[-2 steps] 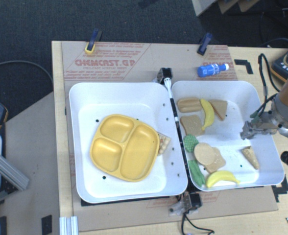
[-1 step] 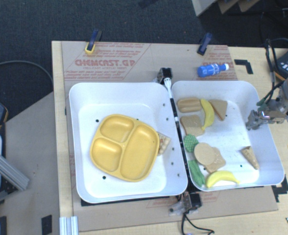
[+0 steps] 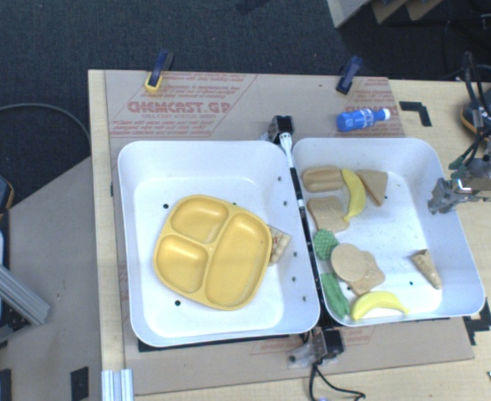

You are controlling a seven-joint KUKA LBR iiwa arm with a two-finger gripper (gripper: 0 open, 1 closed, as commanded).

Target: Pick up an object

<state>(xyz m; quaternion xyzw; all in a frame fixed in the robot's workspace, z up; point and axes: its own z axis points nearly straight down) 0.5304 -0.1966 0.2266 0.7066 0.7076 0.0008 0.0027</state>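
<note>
We see the things to pick up in the right bin point(image 3: 446, 224). Most of them lie along its left side. At the top there is a tan bread roll point(image 3: 321, 178), and a banana point(image 3: 353, 193) lies just beside it. A brown wedge point(image 3: 374, 185) touches the banana on its right. Under the roll sits a tan toast piece point(image 3: 328, 214). Below that we see a small green bumpy thing point(image 3: 324, 242), then a round tan cookie point(image 3: 356, 266). A long green pod point(image 3: 335, 295) lies by the bin's left wall, and a second banana point(image 3: 378, 305) curves along the bottom. A small tan wedge point(image 3: 427, 267) lies on its own, well apart, near the right side.

The end effector point(image 3: 451, 196) hangs over the right wall of this bin, away from the food. It is small and dark here, so we cannot tell how it is set, and we see nothing in it.

The left bin point(image 3: 145, 249) holds a yellow tray point(image 3: 212, 251) with three parts. A small tan piece point(image 3: 280, 242) touches the tray's right edge.

Both bins sit on the tabletop point(image 3: 103, 224). A blue bottle point(image 3: 361, 119) lies on it behind the right bin.
</note>
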